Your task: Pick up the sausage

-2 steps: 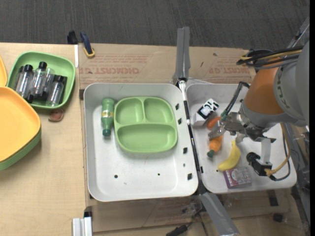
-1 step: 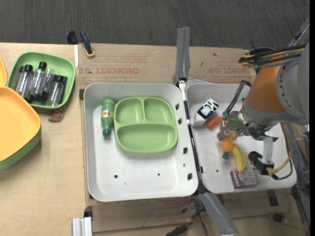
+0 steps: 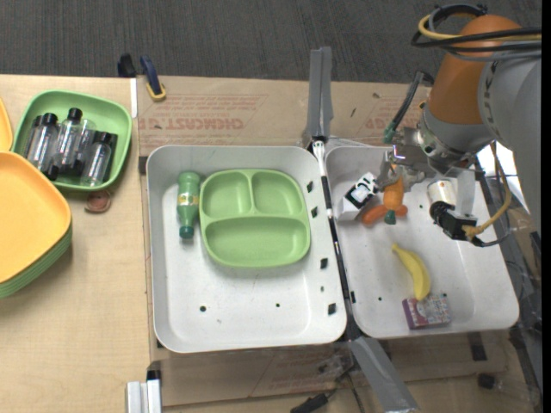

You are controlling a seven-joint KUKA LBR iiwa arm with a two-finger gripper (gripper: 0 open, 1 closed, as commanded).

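At the far left of the frame a stack of orange plates (image 3: 30, 222) and a green tray of small bottles (image 3: 73, 140) sit on the bench, well apart from the work. Moving right, the left bin (image 3: 172, 317) holds a green bottle (image 3: 187, 203) lying just beside a green divided plate (image 3: 254, 216) with 3 compartments. The right bin (image 3: 482, 304) is where trouble could start — the sausage (image 3: 376, 214), an orange-red piece in the upper left of that bin, lies crowded against a small black-and-white object (image 3: 362, 191) and an orange carrot-like toy (image 3: 393, 198). The gripper (image 3: 393, 175) hangs right above that cluster, and from this slant it cannot be told whether it is released or clenched, nor whether it touches anything. The likely failure, judged from the layout, is closing on the wrong item or nudging the sausage aside, since the 3 things lie so close together. Lower in the same bin a banana (image 3: 414, 271) and a purple packet (image 3: 427, 312) lie clear of the action.
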